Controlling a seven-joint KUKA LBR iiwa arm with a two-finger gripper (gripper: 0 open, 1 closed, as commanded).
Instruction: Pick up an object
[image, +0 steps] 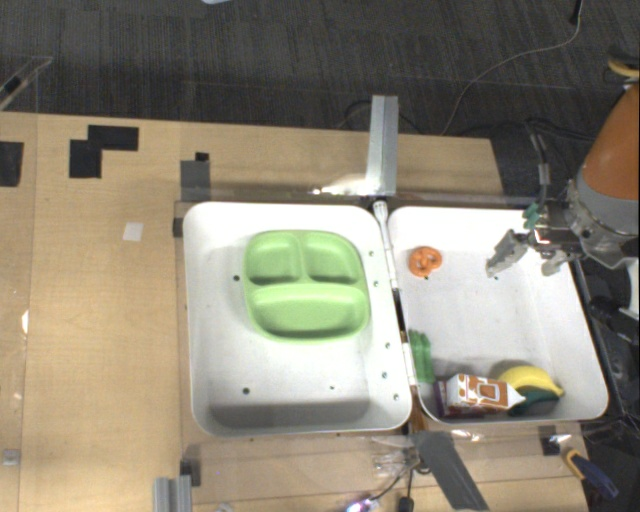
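Along the near wall of the right bin (590, 330), brown carton (478, 394) touching yellow banana (530, 379), green object (420, 355) beside the divider, orange ball (425, 261) farther back, gripper (520, 252) above, fingers spread, holding nothing, green tray (303, 284) in left bin (215, 330).

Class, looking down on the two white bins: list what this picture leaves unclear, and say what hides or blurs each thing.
- Dark object in the right bin: mostly hidden under the yellow banana.
- Brown-and-white carton: print too small to read.
- Small orange round object: too blurred to identify.
- Grey arm: cut off at the right edge.
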